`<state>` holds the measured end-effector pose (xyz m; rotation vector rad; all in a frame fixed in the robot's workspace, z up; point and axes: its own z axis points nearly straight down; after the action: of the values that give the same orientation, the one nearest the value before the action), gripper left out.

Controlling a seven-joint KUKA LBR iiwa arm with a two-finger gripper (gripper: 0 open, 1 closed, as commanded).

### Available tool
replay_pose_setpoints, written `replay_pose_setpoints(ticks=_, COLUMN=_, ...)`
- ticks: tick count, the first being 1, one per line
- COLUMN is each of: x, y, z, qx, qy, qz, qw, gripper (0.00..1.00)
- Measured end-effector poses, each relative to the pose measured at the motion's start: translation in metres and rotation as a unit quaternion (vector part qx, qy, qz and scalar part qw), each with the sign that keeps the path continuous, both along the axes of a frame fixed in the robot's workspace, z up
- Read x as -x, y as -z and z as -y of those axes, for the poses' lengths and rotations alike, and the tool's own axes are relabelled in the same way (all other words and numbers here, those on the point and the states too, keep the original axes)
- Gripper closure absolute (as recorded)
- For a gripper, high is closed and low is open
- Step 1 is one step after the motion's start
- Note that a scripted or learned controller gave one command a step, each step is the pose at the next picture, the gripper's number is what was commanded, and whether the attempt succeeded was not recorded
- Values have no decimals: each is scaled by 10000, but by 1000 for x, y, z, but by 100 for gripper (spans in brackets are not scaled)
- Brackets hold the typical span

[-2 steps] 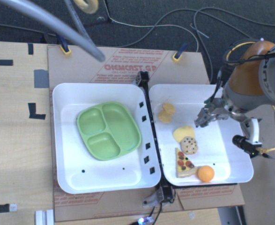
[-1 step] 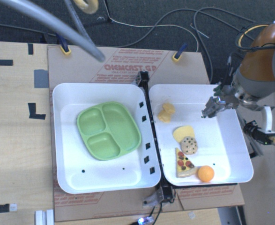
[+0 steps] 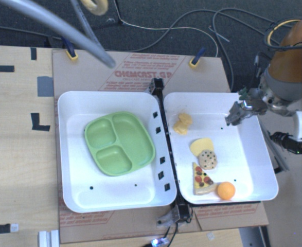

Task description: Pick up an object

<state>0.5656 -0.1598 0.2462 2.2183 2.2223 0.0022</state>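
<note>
The right bin (image 3: 253, 153) holds several toy foods: a yellow lumpy piece (image 3: 182, 123) near its back left, a pale yellow slice (image 3: 200, 146), a speckled cookie (image 3: 208, 160), a pizza wedge (image 3: 202, 180) and an orange ball (image 3: 225, 190) near the front. My gripper (image 3: 235, 115) hangs over the bin's back right part, above bare white floor, well to the right of the yellow lumpy piece. Nothing shows between its dark fingers.
The left bin (image 3: 73, 138) holds a green divided plate (image 3: 120, 143). A black divider strip (image 3: 163, 138) runs between the bins. Cables lie on the dark surface behind. A grey pole crosses the upper left.
</note>
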Motion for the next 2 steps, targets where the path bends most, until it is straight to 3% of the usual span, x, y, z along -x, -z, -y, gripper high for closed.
replay_pose_setpoints(ticks=2, x=-2, y=5, z=-107, qx=-9, qy=-24, qz=-16, qw=10000, gripper=100)
